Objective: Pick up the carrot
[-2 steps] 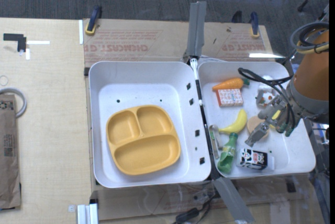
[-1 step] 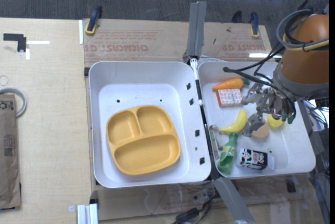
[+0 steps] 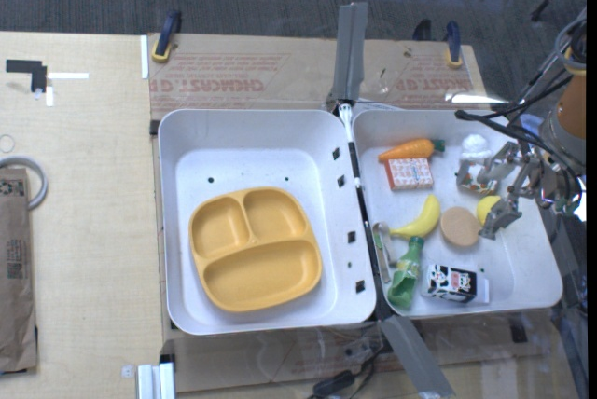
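I am looking down on the table (image 3: 84, 201), where two white bins are sitting side by side. The carrot (image 3: 411, 148) is lying in the right bin (image 3: 522, 290), near its back wall, with its green end pointing right; just in front of it, touching or nearly so, is a small orange-patterned box (image 3: 410, 173). The gripper (image 3: 492, 194) is hanging over the right side of that same bin, well apart from the carrot, and its fingers (image 3: 504, 214) are standing spread with nothing between them. Just beside the fingers I am seeing a yellow round thing (image 3: 486, 206), a tan disc (image 3: 459, 227) and, further back, a white lump (image 3: 475, 145). A banana (image 3: 422, 218) is lying mid-bin, a green bottle (image 3: 405, 274) is leaning along the left wall, and a black-and-white carton (image 3: 456, 283) is lying near the front. The left bin (image 3: 182, 145) is holding a yellow divided plate (image 3: 255, 248).
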